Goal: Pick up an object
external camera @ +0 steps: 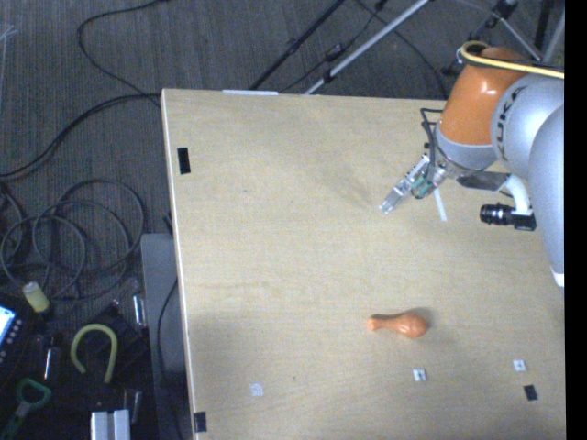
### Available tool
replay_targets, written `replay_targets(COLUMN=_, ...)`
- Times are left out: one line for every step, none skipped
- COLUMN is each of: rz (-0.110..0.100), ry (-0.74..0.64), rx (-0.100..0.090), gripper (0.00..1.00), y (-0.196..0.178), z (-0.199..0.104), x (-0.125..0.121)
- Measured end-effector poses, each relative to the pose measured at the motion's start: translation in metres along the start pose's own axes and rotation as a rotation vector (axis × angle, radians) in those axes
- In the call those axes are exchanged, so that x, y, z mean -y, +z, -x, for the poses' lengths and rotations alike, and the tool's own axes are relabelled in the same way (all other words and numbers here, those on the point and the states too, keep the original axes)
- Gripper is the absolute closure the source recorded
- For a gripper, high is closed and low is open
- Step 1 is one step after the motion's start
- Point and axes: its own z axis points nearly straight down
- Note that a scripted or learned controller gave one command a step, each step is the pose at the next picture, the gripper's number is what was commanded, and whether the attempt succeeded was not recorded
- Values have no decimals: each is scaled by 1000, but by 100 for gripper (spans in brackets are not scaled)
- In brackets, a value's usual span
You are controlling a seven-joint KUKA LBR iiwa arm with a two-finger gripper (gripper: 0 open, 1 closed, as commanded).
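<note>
A small orange, pear-shaped object (400,324) lies on its side on the tan bench top (275,246), towards the front right. My gripper (414,209) hangs above the bench at the right, some way behind the object and apart from it. Its two pale fingers (393,200) are spread open with nothing between them. The grey arm with its orange band (477,99) reaches in from the right edge.
Small black and white markers (419,374) dot the bench near the front right, and a black tag (183,160) sits near the left edge. Cables and tools (83,337) lie on the carpet left of the bench. Tripod legs (385,26) stand behind it.
</note>
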Motion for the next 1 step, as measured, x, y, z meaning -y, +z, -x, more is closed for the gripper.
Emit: replay_targets(rz=-3, ry=68, rx=-1, gripper=100, y=-79, z=-18, x=-6)
